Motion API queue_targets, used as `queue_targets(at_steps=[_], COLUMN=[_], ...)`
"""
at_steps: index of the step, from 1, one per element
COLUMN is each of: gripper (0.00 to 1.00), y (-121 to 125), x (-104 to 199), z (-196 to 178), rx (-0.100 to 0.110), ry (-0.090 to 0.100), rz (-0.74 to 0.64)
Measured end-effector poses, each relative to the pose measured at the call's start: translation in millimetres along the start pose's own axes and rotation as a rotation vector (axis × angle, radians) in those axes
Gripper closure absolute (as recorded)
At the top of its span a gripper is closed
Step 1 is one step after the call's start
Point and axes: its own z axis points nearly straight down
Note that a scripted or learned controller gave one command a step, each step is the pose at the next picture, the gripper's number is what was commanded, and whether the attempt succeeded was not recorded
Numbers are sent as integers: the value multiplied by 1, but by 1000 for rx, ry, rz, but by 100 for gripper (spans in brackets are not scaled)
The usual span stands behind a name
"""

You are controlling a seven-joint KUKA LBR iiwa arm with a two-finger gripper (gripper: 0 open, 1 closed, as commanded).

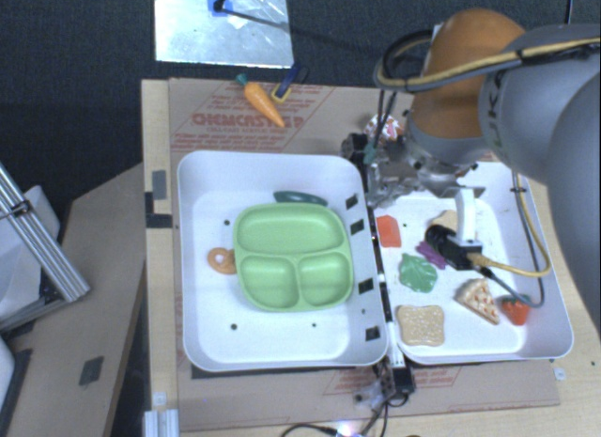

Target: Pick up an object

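My gripper [383,184] hangs over the far left corner of the right bin [540,266], close to the wall between the bins. Just in front of it lies an orange-red block [387,230]. Further toward the front are a green lettuce leaf [418,273], a purple piece [429,254], a slice of toast [421,324], a pizza slice [478,301] and a small red piece [516,312]. I see nothing between the gripper and these objects, and the arm's bulk hides the bin's far side.
The left bin [202,238] holds a green divided plate [291,255], an orange ring [222,260] to its left and a dark green item [300,197] behind it. A toy carrot [263,103] lies on the cardboard beyond the bins.
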Motion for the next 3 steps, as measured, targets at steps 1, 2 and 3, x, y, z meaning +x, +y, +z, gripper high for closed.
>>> queue_targets(at_steps=[1,2,3], gripper=[100,100,100], y=[9,-4,5], x=[16,7,1], z=[9,15,11], rx=[0,2,-1], ry=[0,-1,0], rz=[-5,0,-1])
